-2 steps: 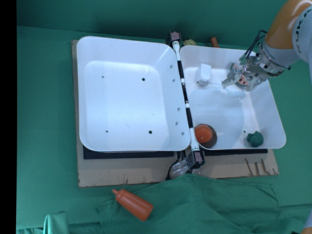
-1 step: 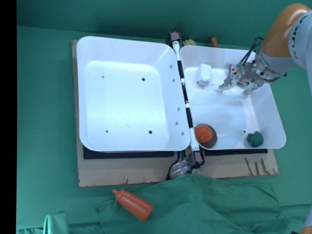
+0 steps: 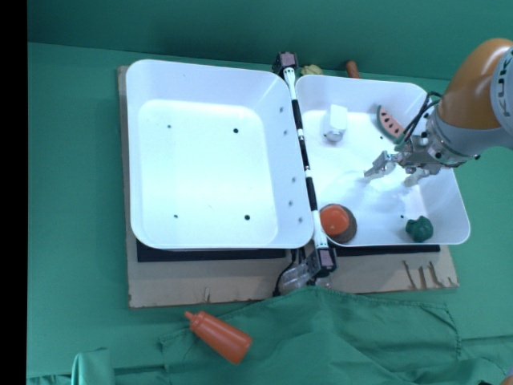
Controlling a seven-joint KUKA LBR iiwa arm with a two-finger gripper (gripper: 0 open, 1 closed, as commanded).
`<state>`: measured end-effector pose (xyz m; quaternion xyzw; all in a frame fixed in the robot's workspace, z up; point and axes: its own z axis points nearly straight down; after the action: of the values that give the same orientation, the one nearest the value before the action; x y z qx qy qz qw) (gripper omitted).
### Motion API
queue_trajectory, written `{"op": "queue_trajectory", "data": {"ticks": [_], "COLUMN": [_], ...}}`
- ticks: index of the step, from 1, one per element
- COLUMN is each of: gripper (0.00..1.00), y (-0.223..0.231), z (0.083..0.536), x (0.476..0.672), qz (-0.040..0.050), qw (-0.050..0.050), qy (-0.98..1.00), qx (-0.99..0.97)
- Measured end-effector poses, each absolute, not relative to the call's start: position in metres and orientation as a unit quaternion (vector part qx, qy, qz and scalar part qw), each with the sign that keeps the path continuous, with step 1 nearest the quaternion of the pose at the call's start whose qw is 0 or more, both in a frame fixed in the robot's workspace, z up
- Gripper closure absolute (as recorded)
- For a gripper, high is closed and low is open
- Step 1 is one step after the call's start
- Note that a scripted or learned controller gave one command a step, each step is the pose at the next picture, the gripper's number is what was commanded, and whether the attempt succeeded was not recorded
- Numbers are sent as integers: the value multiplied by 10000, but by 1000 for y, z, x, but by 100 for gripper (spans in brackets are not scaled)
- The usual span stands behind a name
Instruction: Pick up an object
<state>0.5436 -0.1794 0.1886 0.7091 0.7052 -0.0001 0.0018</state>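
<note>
The right bin (image 3: 446, 215) holds a white block (image 3: 336, 122) near its back left, a watermelon slice (image 3: 388, 122) at its back right wall, an orange-and-brown round object (image 3: 337, 221) at its front left corner, and a dark green lump (image 3: 418, 228) at front right. My gripper (image 3: 397, 169) hangs over the middle-right of this bin, fingers spread open with nothing between them. It is right of the white block and above the green lump, apart from both.
The left bin (image 3: 152, 215) lies beside the right one, with a black-and-white divider (image 3: 302, 155) between them. An orange bottle (image 3: 219, 336) lies on the green cloth (image 3: 337, 335) in front of the bench. Small items (image 3: 352, 69) sit behind the right bin.
</note>
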Motion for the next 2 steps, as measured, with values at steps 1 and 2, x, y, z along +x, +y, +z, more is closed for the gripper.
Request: {"op": "queue_trajectory", "data": {"ticks": [1,2], "gripper": [0,0], "y": [-179,-128], "z": [186,185], "x": [470,472], "qz": [45,36], "qw": [115,118], "qy": [7044,7056], "qx": [7097,7085]}}
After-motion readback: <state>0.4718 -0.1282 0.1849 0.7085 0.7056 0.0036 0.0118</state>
